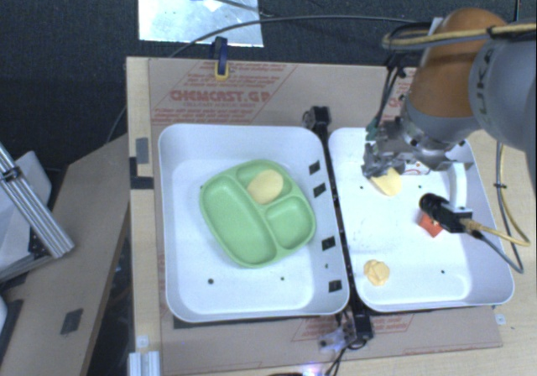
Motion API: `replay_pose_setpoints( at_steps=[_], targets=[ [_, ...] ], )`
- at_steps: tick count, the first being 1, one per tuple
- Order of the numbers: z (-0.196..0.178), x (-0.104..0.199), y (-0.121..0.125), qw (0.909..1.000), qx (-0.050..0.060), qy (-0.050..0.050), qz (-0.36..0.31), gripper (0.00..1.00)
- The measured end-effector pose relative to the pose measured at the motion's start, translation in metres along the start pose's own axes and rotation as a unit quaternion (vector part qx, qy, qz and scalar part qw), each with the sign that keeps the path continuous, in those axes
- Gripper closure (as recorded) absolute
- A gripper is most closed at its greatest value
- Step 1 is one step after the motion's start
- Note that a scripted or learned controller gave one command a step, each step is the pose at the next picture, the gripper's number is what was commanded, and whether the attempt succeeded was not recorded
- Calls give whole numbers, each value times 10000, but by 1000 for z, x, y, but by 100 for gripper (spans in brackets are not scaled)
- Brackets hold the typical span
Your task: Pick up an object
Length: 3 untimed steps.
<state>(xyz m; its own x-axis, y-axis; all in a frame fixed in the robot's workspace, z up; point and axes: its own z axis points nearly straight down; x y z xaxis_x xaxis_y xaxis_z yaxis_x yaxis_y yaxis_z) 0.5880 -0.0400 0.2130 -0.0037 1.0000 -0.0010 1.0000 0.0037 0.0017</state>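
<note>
- The grey arm (495, 89) comes in from 3 o'clock, its orange band (453, 64) standing above the right bin (487, 278).
- The gripper (379, 168) points down into the right bin at about 10 o'clock from that bin's centre, close to the wall shared with the left bin (180, 282).
- Whether the gripper's grasp is released or clenched cannot be told from this slant.
- A pale yellow piece (389, 186) lies on the bin floor directly at the gripper's lower end, at its 5 o'clock side; it appears to touch the gripper, but it cannot be seen to be held.
- A small yellow lump (377, 272) lies at 7 o'clock in the same bin, well apart from the gripper.
- A small orange-red block (431, 228) sits near that bin's centre.
- In the left bin a green divided plate (239, 232) rests flat at the centre, and a yellow lump (267, 186) fills its 12 o'clock compartment.
- Both bins stand side by side on the tabletop (252, 89).
</note>
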Motion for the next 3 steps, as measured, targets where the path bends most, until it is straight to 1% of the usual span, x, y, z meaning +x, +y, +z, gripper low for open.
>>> replay_pose_setpoints(
  at_steps=[1, 2, 3],
  targets=[
    [-13, 49, -12, 10000, 6, 9, -11, 100],
    [-19, 94, -20, 10000, 0, 8, -14, 100],
    [-9, 145, -33, 10000, 5, 7, -5, 100]
  ],
)
